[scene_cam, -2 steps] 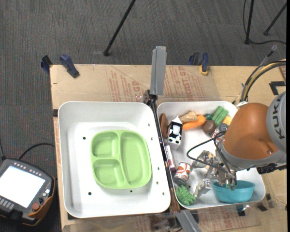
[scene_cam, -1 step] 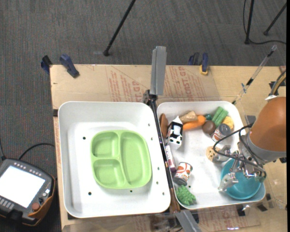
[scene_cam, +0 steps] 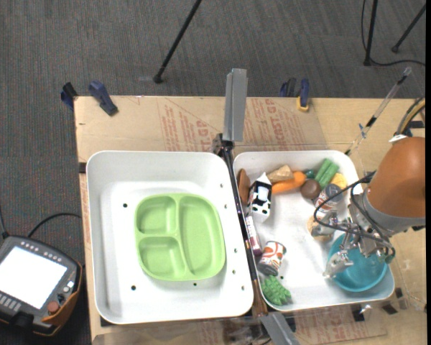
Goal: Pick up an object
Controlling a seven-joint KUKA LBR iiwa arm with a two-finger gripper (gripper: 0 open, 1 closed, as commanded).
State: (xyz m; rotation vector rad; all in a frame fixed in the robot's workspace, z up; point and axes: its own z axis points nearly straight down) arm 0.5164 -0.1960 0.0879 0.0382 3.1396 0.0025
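Note:
The right bin (scene_cam: 294, 154) holds several small things: a cow-patterned toy (scene_cam: 259, 198), an orange carrot (scene_cam: 292, 183), a green ridged piece (scene_cam: 326, 171), a brown ball (scene_cam: 310, 190), a printed can (scene_cam: 272, 255) lying on its side, a green leafy toy (scene_cam: 276, 290) and a teal bowl (scene_cam: 360, 274) in the near right corner. My gripper (scene_cam: 350, 253) hangs low over the teal bowl's left rim, under the grey wrist and orange band (scene_cam: 401, 178). Cables and the wrist hide the parts around it.
In the left bin (scene_cam: 100, 178) lies a light green divided plate (scene_cam: 179, 236). A grey post (scene_cam: 235, 106) rises behind the divider between the bins. Clamps sit on the cardboard at the back, and a teach pendant (scene_cam: 29, 279) lies on the floor at lower left.

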